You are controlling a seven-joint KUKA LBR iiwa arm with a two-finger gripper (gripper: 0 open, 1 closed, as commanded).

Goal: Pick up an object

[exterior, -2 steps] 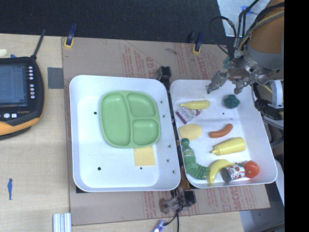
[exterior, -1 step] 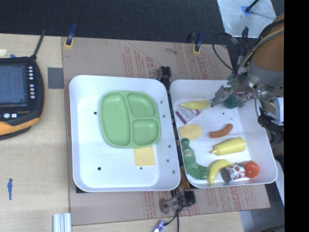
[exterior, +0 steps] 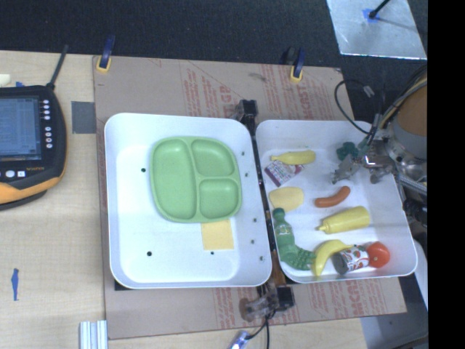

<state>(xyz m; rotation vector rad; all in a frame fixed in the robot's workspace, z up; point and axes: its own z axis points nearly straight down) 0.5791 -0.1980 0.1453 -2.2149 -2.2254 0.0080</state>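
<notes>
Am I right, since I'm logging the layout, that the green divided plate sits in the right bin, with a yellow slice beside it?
Not quite. The camera view shows the green divided plate in the left bin, not the right bin. The rest holds: the yellow slice lies right beside the plate, at its near edge.
</notes>
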